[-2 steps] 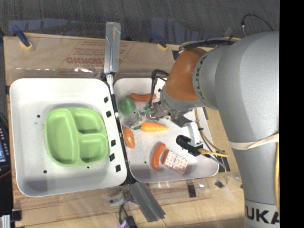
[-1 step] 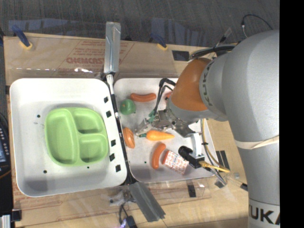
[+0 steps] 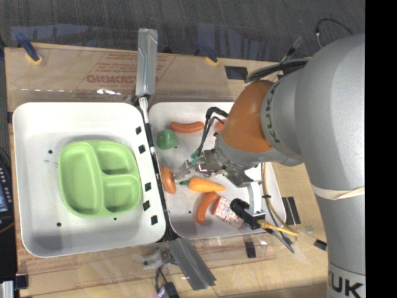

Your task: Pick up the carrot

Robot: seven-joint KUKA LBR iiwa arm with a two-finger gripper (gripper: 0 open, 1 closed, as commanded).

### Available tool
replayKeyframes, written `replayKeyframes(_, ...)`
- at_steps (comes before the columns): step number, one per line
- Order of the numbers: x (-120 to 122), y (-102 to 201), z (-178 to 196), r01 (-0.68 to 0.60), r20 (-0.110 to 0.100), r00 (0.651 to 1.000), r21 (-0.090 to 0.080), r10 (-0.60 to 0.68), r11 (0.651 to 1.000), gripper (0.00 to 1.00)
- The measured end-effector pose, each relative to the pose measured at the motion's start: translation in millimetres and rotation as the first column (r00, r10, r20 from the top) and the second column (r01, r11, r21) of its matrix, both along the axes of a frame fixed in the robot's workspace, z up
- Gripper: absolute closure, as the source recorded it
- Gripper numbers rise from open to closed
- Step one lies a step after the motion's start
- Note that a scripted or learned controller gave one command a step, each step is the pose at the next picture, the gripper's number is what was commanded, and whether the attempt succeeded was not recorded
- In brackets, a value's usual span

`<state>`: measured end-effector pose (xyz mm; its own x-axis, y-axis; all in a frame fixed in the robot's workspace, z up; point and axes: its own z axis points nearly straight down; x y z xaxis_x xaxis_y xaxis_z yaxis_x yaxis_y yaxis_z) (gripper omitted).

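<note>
Arm [image 3: 291, 117] crowds right bin [image 3: 186, 112]. Claw [image 3: 193, 168] low over clutter, state cannot be told. Carrot [image 3: 206, 184] just beside claw, mid-bin; sausage [image 3: 206, 207] and bottle [image 3: 231, 213] close by. Risk: wrong item grabbed, or carrot nudged away.

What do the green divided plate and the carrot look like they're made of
Green divided plate: likely moulded plastic, one even light green with soft rounded compartment walls and a dull sheen.
Carrot: probably toy plastic or rubber, a smooth, uniformly bright orange skin with no rough texture; the view is too coarse to say which.
</note>
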<state>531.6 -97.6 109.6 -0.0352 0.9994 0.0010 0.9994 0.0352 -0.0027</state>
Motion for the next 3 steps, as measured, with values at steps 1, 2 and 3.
replayKeyframes(1, -32, -33, -18, -0.019, 0.002, 1.000, -0.001, 0.019, 1.000, 0.00)
replayKeyframes(2, -31, -34, -9, -0.025, 0.003, 1.000, -0.004, 0.025, 1.000, 1.00)
replayKeyframes(3, -12, -6, 117, 0.286, 0.003, 0.958, -0.001, -0.286, 0.958, 1.00)
